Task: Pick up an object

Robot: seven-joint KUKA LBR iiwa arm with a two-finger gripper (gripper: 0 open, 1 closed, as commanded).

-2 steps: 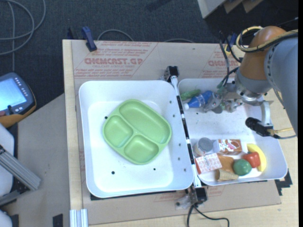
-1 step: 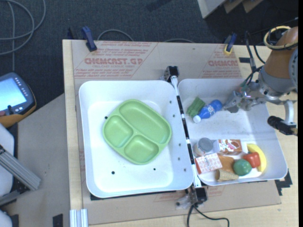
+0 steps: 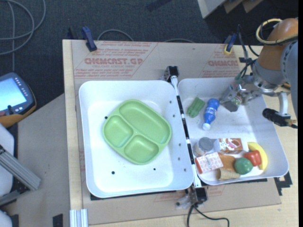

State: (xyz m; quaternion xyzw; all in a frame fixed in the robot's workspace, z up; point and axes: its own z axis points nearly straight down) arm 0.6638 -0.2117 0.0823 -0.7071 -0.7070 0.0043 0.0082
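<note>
I am looking down on the table (image 3: pixel 142 56), which is carrying two white bins side by side. The left bin (image 3: pixel 94 141) is holding a green divided tray (image 3: pixel 137 131), sitting a little toward 12 o'clock of the bin's middle and turned at an angle.

The arm (image 3: pixel 279 46) is reaching in from 3 o'clock, its orange band showing near the top corner. The hand (image 3: pixel 232 100) is hanging over the right bin (image 3: pixel 270 141), near the bin's 12 o'clock rim. I cannot tell how its grip is set from this slant, and I am seeing nothing caught in it.

Just at 9 o'clock of the hand, a blue and white bottle (image 3: pixel 209 112) is lying on its side, its cap pointing toward 7 o'clock. A green leafy piece (image 3: pixel 195 107) is lying just beside the bottle at its 9 o'clock, near the divider between the bins.

The other things are crowding the bin's 6 o'clock end. A grey round object (image 3: pixel 206 145) is sitting next to a red and white carton (image 3: pixel 230 145). A second red and white packet (image 3: pixel 209 163) is lying below them. A green ball-shaped item (image 3: pixel 243 166), a red piece (image 3: pixel 254 158) and a yellow banana (image 3: pixel 259 152) are bunching together at 5 o'clock, touching one another. A tan piece (image 3: pixel 228 174) is resting against the rim.
</note>
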